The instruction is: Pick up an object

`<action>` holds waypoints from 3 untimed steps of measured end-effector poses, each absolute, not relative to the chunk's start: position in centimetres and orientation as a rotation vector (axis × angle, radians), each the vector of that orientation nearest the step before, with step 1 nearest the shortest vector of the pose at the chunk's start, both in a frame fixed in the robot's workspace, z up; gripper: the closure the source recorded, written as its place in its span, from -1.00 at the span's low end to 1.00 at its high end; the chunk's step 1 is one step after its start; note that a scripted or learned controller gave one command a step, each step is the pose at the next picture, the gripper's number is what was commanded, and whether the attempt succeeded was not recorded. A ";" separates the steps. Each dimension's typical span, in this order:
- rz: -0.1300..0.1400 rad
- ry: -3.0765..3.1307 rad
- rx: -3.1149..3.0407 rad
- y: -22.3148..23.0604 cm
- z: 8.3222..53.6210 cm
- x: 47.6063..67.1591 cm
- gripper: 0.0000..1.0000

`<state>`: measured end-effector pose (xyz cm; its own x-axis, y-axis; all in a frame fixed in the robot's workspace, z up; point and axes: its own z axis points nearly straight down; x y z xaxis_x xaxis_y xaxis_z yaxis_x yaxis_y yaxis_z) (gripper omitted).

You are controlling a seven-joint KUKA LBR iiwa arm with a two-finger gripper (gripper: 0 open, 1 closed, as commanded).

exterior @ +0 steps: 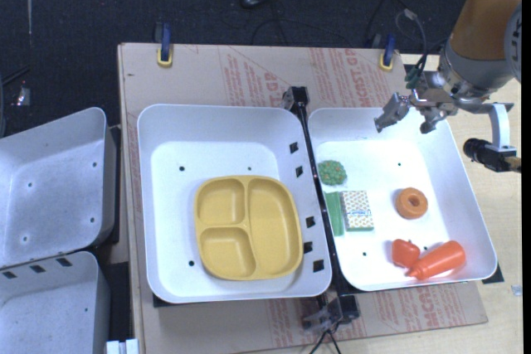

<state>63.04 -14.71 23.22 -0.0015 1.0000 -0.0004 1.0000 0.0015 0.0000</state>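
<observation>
Gripper [409, 113] hangs with jaws spread, holding nothing, over the right bin's [465, 178] far edge.
A descent here risks striking the rim; the donut [411, 203] and bottle [437, 260] lie nearer.

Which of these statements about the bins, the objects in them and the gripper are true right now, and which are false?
1. The yellow plastic divided tray lies in the left white bin. True.
2. The orange ring-shaped toy doughnut lies in the left bin. False: it lies in the right white bin.
3. The gripper hangs over the far edge of the right bin with nothing between its fingers. True.
4. The orange plastic bottle stands upright. False: it lies on its side at the near edge of the right bin.
5. The green round knobbly ball lies at the left side of the right bin, farther from the camera than the small patterned box. True.
</observation>
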 end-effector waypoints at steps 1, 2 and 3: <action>-0.003 2.226 2.220 -13.7 18.3 63.1 -1.00; -0.005 2.223 2.224 -13.8 11.9 62.9 -1.00; -0.003 2.223 2.223 -13.7 9.1 62.8 -1.00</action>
